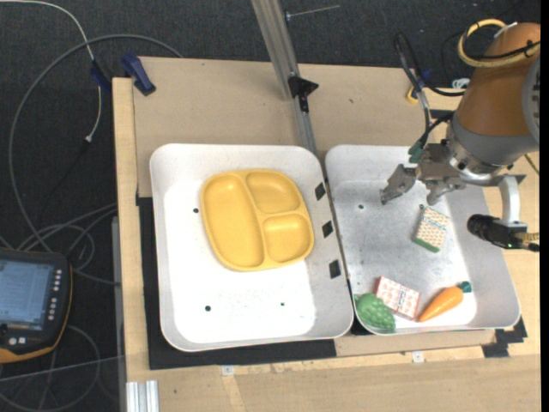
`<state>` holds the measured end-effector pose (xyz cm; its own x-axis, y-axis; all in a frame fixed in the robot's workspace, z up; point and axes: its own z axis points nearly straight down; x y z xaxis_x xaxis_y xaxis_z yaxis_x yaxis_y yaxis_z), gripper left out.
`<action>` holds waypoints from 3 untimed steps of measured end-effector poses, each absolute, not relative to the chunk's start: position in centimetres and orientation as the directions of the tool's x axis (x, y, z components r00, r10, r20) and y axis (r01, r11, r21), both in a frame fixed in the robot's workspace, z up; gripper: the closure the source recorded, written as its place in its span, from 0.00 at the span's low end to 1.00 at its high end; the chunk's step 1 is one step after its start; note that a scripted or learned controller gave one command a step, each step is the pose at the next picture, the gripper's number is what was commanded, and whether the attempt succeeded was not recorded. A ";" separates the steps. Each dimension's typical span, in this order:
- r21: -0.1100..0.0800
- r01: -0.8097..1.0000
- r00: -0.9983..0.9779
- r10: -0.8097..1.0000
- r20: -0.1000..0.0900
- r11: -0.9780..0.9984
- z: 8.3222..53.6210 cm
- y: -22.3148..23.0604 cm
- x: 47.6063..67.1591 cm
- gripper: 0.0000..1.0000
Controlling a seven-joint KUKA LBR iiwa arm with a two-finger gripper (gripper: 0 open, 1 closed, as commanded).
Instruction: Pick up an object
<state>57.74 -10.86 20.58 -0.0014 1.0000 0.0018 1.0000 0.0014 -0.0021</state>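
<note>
Hovering over the right bin (369, 230), the gripper (415, 189) has its fingers spread apart with nothing between them. Nearest candidate: a small packet (431, 228) just below and right of the gripper, long axis roughly upright. Farther below the gripper lie a carrot (442, 302), patterned box (397, 297) and green toy (374, 312); nothing obstructs.

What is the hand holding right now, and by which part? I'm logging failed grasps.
Nothing: the hand hangs open above the right bin, its fingers apart, with nothing between them.
</note>
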 end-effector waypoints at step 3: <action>-0.008 1.000 -0.001 1.000 0.002 0.001 9.3 -9.9 57.2 0.00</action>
<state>57.23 -9.91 9.30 -0.0005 1.0000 0.0022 1.0000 0.0006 -0.0082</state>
